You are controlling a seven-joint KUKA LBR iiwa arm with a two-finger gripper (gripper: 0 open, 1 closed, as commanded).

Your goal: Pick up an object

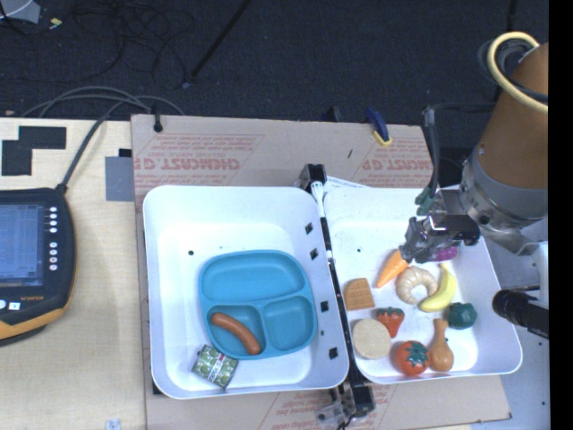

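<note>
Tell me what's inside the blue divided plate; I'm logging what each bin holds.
A sausage lies in the blue divided plate, in its front-left compartment. The other two compartments show bare blue. Nothing covers the plate, though whatever lies beneath it stays hidden.

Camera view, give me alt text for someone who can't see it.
A grey arm's gripper hangs over the right bin, above toy foods including a carrot, croissant and banana. The left bin holds a blue tray with a sausage.
</note>
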